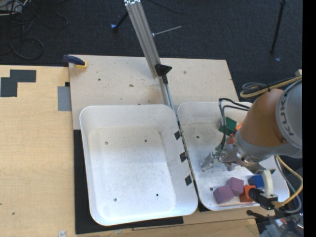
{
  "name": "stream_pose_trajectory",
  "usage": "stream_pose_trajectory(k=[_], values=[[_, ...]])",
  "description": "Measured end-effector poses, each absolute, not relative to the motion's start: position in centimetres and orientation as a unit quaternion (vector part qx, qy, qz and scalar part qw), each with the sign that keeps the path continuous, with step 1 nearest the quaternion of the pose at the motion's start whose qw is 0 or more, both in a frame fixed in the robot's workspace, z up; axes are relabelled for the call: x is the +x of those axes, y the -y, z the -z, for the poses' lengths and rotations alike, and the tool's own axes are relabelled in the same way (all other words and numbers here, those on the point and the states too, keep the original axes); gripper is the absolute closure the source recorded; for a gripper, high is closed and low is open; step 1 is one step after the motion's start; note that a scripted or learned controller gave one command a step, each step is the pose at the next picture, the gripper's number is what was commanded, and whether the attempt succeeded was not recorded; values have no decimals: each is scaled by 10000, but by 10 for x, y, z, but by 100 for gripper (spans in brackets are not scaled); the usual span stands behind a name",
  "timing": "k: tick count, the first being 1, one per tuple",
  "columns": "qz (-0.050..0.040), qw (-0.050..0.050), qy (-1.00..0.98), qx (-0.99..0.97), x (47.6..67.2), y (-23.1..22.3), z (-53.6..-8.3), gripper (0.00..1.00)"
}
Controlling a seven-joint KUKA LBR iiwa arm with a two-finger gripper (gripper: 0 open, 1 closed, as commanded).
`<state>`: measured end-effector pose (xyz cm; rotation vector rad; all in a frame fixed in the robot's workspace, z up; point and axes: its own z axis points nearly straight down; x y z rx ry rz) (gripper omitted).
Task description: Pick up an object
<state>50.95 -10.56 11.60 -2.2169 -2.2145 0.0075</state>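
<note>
gripper hovering in the right bin

gripper (208, 163) is what we are watching first: it is hanging low over the floor of the right bin (197, 113), reaching in from the grey arm (269, 125) with its orange band. we are seeing its two thin metal fingers (205, 166) pointing toward the divider between the bins, standing a little apart, with nothing between them. we are not making out any contact with the bin floor.

we are finding the objects gathered in the near right corner of that bin: a purple block (223, 194) lying closest to the gripper yet clearly apart from it, a second purple block (235, 185) touching it, an orange piece (246, 196) just beside those, and a blue block (256, 180) behind. a green object (229, 125) is sitting farther back, partly hidden by the arm.

we are also seeing the left bin (89, 117) lying beside the right one, and a slanted aluminium rail (144, 33) rising behind them.
</note>
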Motion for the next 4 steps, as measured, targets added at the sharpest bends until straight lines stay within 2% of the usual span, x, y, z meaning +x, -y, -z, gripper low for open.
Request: stream_pose_trajectory(k=[1,3,4], values=[[-13,23,7033,-7109,510,109,-128,100],[11,-15,7072,-7070,517,109,-243,100],[6,10,7089,-7053,522,54,-250,100]])
